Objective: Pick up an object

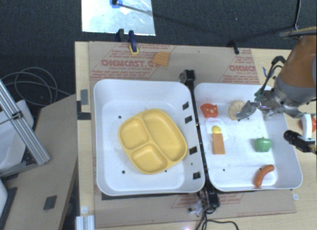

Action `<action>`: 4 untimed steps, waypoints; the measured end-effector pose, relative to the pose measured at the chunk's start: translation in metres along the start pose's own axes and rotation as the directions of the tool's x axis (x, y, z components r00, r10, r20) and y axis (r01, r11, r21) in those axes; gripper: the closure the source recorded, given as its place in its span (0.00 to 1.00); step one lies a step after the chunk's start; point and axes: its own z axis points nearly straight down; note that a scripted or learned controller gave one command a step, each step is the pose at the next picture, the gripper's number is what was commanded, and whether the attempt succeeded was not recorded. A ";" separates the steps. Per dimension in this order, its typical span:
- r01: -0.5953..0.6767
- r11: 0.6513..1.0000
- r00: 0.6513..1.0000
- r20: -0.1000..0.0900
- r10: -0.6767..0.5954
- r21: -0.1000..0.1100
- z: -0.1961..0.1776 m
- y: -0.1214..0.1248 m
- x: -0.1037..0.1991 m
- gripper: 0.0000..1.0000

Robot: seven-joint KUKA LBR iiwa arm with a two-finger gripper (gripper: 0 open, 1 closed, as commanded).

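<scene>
Toy food (262, 144) scattered in right bin (292, 174): green pepper, red tomato (209, 110), sausage (263, 175), orange block (218, 145), tan round piece (237, 108). Gripper (247, 111) just beside tan piece; fingers too blurry, cannot tell. Yellow tray (152, 140) in left bin (106, 125). Brown bench (208, 60), dark floor.

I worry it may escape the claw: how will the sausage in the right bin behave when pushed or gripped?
The sausage looks round and elongated, so a sideways push would probably roll it. Its glossy skin suggests it may slip. It lies near the right bin's front wall, which might stop it.
</scene>
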 end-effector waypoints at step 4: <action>-0.001 1.000 1.000 0.001 0.001 -0.002 -0.008 0.012 -0.032 0.00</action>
